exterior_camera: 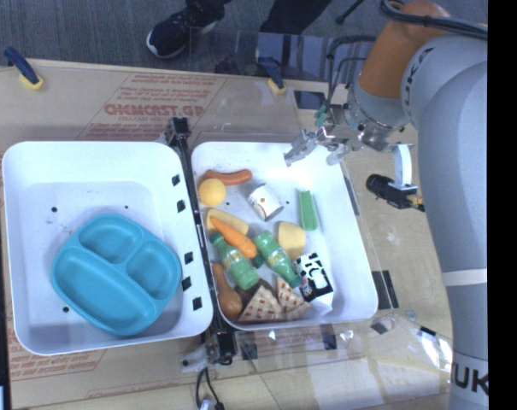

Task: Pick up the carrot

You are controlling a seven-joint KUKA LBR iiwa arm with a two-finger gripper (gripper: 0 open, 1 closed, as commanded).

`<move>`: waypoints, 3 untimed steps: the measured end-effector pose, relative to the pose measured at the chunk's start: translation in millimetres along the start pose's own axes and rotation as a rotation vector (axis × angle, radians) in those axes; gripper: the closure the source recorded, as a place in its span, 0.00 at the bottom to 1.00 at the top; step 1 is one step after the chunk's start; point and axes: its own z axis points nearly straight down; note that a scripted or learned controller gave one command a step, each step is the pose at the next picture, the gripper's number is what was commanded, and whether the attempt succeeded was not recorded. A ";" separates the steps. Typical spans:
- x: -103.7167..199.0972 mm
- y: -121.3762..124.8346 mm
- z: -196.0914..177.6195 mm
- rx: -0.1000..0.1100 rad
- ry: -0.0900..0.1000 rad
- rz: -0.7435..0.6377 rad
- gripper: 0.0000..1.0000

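In the camera view, the small orange plastic carrot (237, 238) is seen lying slantwise in the right white bin (348, 229), left of centre, touching a green plastic bottle (238, 267). The two-finger tool (312, 146) is held above that bin's far rim, well apart from the carrot, its fingers spread and gripping nothing.

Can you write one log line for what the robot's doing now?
gripper: above right bin's far edge | carrot: lying in bin, untouched | pickup: not yet done
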 end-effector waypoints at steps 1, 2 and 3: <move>72.0 -35.9 110.3 0.005 0.003 -0.050 0.00; 109.4 -72.6 108.4 0.002 0.001 0.043 0.00; 109.7 -153.1 109.4 0.003 0.002 0.103 0.00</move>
